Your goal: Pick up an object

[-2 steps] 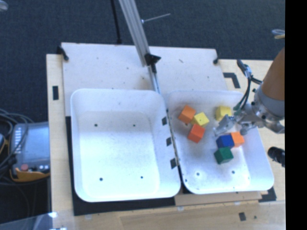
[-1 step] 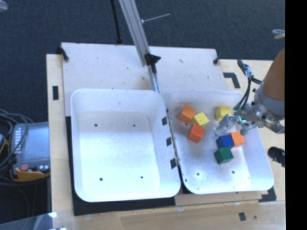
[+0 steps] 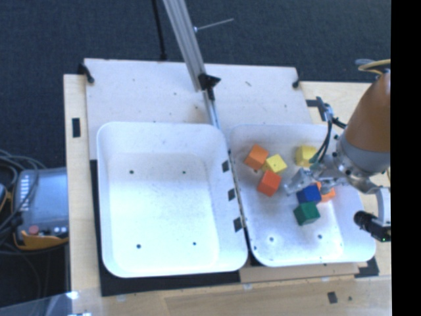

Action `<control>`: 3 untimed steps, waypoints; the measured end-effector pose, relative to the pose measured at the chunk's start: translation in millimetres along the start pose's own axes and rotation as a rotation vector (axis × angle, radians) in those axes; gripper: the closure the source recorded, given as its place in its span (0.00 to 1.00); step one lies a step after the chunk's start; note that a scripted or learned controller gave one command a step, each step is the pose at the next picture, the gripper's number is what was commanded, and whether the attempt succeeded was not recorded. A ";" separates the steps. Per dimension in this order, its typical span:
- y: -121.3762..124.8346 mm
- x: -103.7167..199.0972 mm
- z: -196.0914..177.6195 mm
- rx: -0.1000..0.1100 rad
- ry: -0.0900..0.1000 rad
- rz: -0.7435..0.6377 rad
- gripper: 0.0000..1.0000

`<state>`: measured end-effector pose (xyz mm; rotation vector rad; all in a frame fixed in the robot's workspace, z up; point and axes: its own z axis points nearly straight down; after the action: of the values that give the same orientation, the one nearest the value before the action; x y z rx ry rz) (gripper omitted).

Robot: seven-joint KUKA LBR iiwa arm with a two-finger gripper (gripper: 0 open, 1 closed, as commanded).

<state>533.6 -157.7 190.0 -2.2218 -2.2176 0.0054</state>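
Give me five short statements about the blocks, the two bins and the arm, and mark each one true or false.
1. All the blocks lie in the right bin. True.
2. The green block sits beside the blue block. True.
3. The blocks are in the left bin. False: they are in the right one.
4. The gripper is above the left bin. False: it is over the right bin, by the blue block.
5. There are two yellow blocks, one near the orange block, one farther right. True.
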 end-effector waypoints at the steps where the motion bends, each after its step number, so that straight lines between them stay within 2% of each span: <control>1: -6.9 6.4 49.1 -0.001 0.000 0.001 0.00; 2: -0.4 3.9 61.8 -0.025 -0.006 0.000 0.00; 3: -0.6 2.0 53.3 -0.027 -0.008 0.012 1.00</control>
<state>532.8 -155.8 136.7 -2.2530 -2.2211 -0.0159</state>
